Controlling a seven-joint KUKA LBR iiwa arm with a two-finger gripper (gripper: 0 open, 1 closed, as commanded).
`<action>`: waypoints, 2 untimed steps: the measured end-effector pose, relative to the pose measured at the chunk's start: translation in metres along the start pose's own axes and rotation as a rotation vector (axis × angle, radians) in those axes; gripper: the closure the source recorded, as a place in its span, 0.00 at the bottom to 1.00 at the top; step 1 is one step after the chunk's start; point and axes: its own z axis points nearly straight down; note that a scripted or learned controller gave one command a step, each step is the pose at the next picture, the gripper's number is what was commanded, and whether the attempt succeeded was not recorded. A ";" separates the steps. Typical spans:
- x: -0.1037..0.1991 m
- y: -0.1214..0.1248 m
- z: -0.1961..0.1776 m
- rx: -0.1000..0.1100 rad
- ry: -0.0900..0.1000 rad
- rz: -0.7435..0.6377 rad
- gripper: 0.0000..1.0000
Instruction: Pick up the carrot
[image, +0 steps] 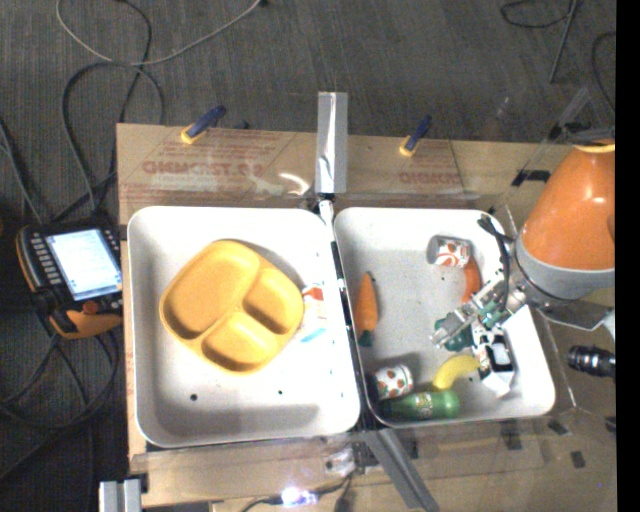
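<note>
Orange carrot (367, 304) lies well left of the gripper (470, 325).

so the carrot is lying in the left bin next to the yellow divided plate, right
Not quite. The camera view shows the carrot lying in the right bin, along its left wall. The yellow divided plate sits by itself in the left bin.
</note>
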 end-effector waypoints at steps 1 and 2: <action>-0.044 -0.003 -0.002 -0.002 0.001 0.022 1.00; -0.064 0.018 -0.011 -0.004 0.002 0.001 1.00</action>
